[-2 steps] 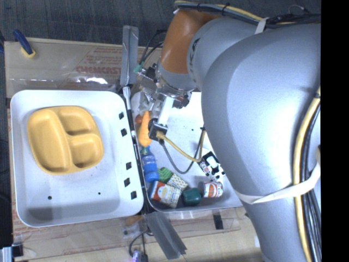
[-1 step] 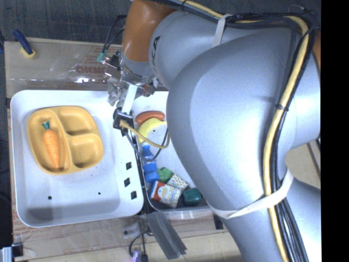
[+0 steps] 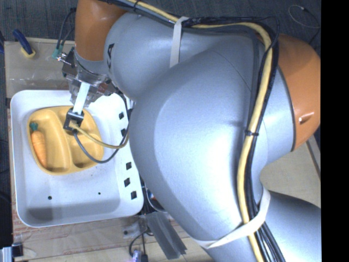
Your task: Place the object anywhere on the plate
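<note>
Carrot [image 3: 37, 143]: orange with a green tip, lying lengthwise in the left compartment of the yellow plate [image 3: 57, 132], close to its left rim. The plate sits in the upper half of the left bin [image 3: 65, 201].

Gripper [image 3: 86, 83]: hangs over the plate's upper right edge, well apart from the carrot. The arm's bulk covers it, so I cannot tell whether it is open or closed. Nothing is visibly held.

Judgement: the carrot looks placed, so the step in hand is likely clearing away. To do it well, rise straight up before swinging right, keeping clear of the plate rim and the bin wall. A knock on the plate could roll the carrot off.
</note>
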{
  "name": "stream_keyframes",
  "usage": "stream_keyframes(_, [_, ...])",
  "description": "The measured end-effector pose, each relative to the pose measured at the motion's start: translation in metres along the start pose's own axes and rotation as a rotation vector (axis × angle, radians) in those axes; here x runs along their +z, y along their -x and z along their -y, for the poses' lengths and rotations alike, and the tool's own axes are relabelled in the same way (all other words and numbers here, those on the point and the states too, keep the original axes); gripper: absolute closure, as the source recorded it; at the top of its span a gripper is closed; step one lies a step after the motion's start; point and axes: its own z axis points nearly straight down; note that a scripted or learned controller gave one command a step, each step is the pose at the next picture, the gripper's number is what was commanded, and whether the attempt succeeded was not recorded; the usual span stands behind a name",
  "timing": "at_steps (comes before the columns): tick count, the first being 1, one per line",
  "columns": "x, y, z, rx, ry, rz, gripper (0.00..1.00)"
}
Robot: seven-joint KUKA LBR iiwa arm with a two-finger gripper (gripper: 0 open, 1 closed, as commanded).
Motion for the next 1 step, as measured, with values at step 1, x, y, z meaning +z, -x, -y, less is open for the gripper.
stream_keyframes(1, [0.0002, 0.0005, -0.0004, 0.001, 0.0, 0.001, 0.0])
